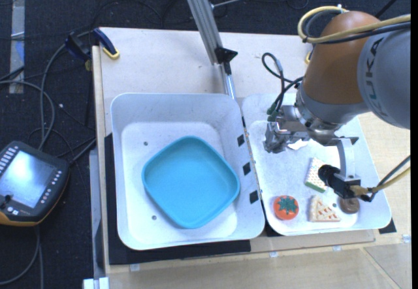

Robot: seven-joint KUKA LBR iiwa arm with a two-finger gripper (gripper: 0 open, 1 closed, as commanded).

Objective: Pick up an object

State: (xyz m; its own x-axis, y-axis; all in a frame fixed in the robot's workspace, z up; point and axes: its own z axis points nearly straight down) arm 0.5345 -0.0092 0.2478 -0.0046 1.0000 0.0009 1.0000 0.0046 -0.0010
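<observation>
Grey and metal, the gripper [275, 139] hangs low over the back left part of the right bin [285, 173], under the arm's [339, 66] orange band. Whether it is clenched or released cannot be told from this angle, and nothing can be seen in its hold.

The loose things lie toward the front of the same bin, apart from the gripper. A white piece with a green edge [315, 173] sits nearest, to the gripper's front right. Past it, along the front wall, a round orange-red toy with a green top [285, 207] lies just beside a pale triangular wedge [323, 211], with a small brown disc [350, 205] next to the wedge on its far side.

Across the divide, the left bin [130, 118] holds a shallow blue dish [189, 180], lying flat and turned at a slant to the bin's walls. Both bins rest on the pale bench [163, 59].
</observation>
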